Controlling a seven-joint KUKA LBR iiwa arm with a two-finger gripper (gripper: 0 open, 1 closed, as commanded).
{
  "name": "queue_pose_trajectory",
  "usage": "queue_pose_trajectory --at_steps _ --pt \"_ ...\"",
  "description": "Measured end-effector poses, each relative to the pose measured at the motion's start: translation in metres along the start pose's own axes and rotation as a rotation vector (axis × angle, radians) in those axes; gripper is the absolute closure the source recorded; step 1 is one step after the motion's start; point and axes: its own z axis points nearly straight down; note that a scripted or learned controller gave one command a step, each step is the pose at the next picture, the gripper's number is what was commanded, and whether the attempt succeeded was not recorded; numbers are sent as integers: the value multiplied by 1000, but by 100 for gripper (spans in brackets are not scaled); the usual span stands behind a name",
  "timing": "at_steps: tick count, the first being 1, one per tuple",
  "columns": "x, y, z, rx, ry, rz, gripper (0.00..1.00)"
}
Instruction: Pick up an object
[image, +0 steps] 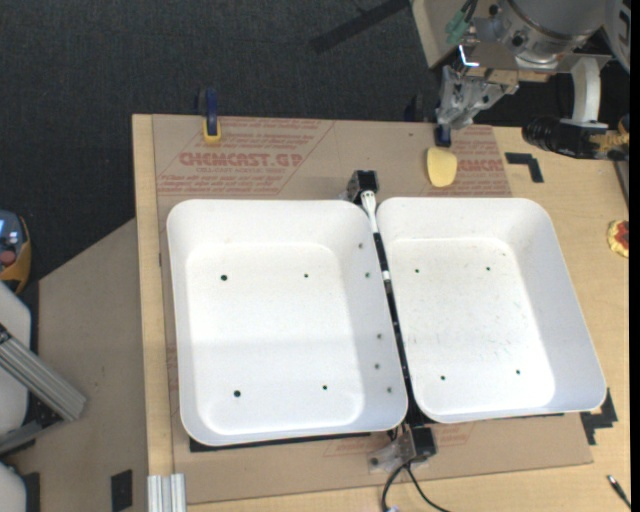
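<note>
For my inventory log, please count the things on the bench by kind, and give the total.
Shallow white plastic bins: 2
Small pale yellow rounded object, on the cardboard behind the right bin: 1
Blue-and-yellow clamp: 1
Total: 4

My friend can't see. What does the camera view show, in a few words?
A robot gripper hangs just above a small yellow object lying on the cardboard bench, behind the right white bin. The left white bin sits beside it, and a blue-and-yellow clamp grips the bench's far edge.

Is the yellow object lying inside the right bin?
No, the yellow object lies on the board beyond the right bin.
</note>
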Motion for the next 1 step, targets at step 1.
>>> queue_pose_trajectory --at_steps 1 --pt "105 -10 110 30 2 -4 100"
